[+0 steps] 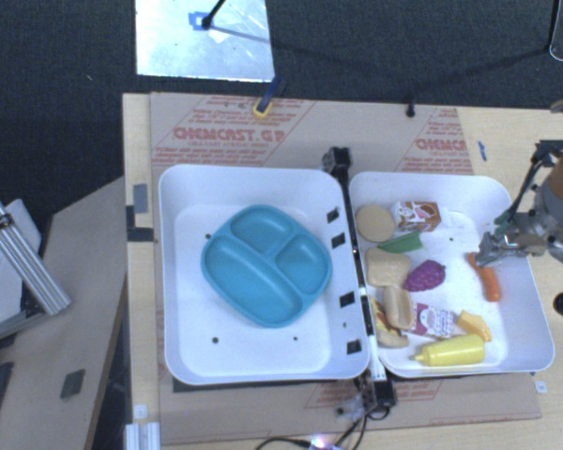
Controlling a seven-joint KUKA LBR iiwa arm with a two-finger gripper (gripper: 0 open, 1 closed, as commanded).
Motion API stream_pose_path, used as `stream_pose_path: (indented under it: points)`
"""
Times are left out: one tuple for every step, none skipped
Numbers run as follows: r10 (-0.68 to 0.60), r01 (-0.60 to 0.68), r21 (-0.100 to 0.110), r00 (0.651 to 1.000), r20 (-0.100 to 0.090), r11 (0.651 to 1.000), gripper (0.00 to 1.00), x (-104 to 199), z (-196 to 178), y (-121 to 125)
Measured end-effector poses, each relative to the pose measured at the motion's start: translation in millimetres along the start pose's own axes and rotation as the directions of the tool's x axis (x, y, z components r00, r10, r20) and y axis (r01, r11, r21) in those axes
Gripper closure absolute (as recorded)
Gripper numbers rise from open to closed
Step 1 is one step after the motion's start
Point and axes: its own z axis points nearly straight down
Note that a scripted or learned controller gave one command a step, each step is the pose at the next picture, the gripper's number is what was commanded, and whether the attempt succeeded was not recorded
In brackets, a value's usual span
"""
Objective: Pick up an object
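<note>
The right bin (455, 184) holds several toy foods. An orange carrot (490, 282) lies near its right wall. My gripper (489, 250) hangs just above the carrot's upper end, at the bin's right side, with the grey arm behind it at the view's right edge. Whether it touches the carrot is unclear. Further left lie purple grapes (425, 275), a bread slice (388, 268), a green pepper (401, 244), a round tan bun (375, 222) and a small carton (417, 216). At the front are a yellow bottle (449, 351), a cheese wedge (476, 325) and a pink packet (436, 321).
The left bin (190, 345) holds a blue divided plate (266, 265). A black hinge strip (352, 279) runs between the bins. Cardboard (235, 129) lies under both bins, and a shiny sheet (205, 26) sits on the dark floor behind.
</note>
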Motion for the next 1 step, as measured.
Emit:
stream_pose_path:
  points:
    - [0.0,0.0,0.001,1.0,-0.001,1.0,1.0,-0.2,-28.3,1.2]
